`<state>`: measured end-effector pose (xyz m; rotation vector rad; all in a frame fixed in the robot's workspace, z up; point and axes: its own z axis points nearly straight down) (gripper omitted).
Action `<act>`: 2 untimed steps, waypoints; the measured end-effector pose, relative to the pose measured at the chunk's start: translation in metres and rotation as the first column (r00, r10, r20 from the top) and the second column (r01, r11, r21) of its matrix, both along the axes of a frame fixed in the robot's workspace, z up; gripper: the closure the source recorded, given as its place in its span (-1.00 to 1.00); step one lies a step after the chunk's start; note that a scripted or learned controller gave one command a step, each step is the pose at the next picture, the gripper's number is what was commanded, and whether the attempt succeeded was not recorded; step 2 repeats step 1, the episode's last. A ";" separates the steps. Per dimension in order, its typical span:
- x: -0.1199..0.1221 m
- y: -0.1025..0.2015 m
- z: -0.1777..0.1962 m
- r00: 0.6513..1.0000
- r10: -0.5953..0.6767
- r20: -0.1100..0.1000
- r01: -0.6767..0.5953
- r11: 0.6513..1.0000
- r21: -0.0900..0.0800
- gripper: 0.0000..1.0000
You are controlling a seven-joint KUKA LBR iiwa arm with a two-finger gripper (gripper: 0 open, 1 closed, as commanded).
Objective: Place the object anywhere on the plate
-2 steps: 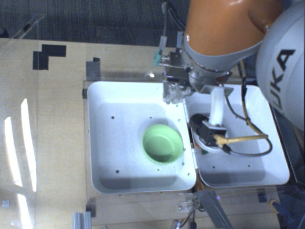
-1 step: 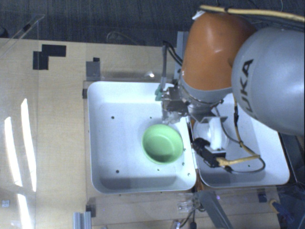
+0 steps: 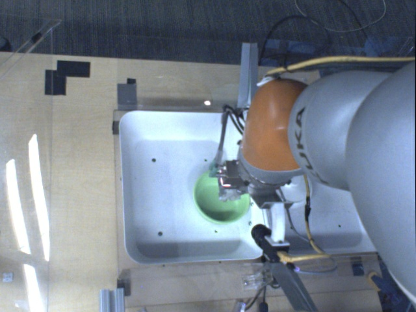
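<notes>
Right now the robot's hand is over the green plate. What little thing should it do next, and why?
Probably go straight down a little, slowly. The gripper sits over the green plate in the left bin, so it is lined up already. The wrist hides what is under it, so I cannot tell whether it carries the object. Lowering first would keep a release, if there is one, close to the plate.

The arm [image 3: 351,129] is showing smooth, rounded grey housings bearing dark KUKA lettering. A glossy orange band [image 3: 273,125] is encircling the section above the wrist. Black and yellow cables [image 3: 305,229] are running alongside the metallic gripper [image 3: 227,184] assembly.
</notes>
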<state>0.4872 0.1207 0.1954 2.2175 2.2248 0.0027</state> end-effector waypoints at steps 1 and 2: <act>0.058 -0.008 0.022 0.993 -0.116 0.003 0.116 0.993 0.001 1.00; 0.058 -0.008 0.022 0.993 -0.116 0.003 0.116 0.993 0.001 1.00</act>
